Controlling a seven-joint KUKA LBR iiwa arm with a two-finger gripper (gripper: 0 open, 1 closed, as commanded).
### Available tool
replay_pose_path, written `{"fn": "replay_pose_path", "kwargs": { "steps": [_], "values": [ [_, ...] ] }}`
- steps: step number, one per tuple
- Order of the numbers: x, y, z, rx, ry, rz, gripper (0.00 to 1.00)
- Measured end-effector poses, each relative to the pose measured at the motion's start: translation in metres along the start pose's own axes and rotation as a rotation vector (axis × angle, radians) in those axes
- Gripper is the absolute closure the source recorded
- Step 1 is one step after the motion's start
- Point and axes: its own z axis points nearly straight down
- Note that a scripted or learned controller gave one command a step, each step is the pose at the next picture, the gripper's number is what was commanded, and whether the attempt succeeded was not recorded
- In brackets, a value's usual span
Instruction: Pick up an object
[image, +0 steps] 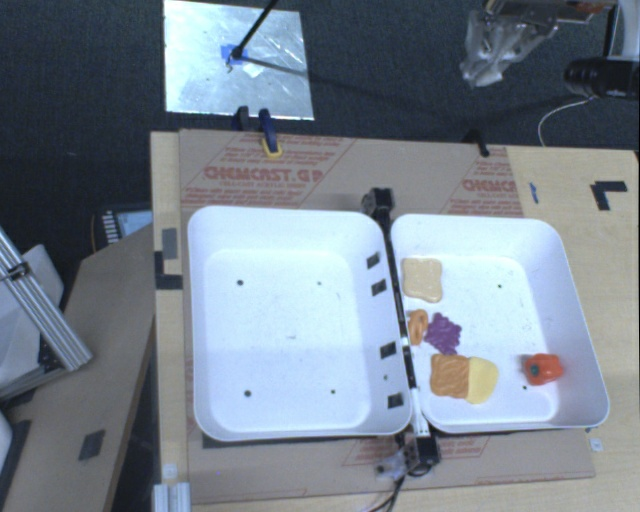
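the hand (492, 55) hangs at the far right, well above and beyond the bins — blurred, so whether it is open or closed cannot be told. the right bin (560, 255) holds a pale bread slice (422, 279) at its far left, a small orange piece (417, 325) touching a purple cluster (444, 333), an orange-and-yellow block (463, 377) near the front, and a red pepper (543, 369) at the near right. the left bin (215, 235) lies beside it on the surface (170, 180).

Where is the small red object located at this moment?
The red object lies in the right bin, near its front right corner, apart from the other items. Its nearest neighbour is the yellow piece to its left.
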Motion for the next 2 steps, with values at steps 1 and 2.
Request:
{"fn": "replay_pose_path", "kwargs": {
  "steps": [1, 2],
  "values": [
    [0.053, -0.076, 0.011, 0.007, 0.003, -0.003, 1.0],
    [0.088, -0.14, 0.01, 0.005, 0.003, -0.002, 1.0]
  ]
}}
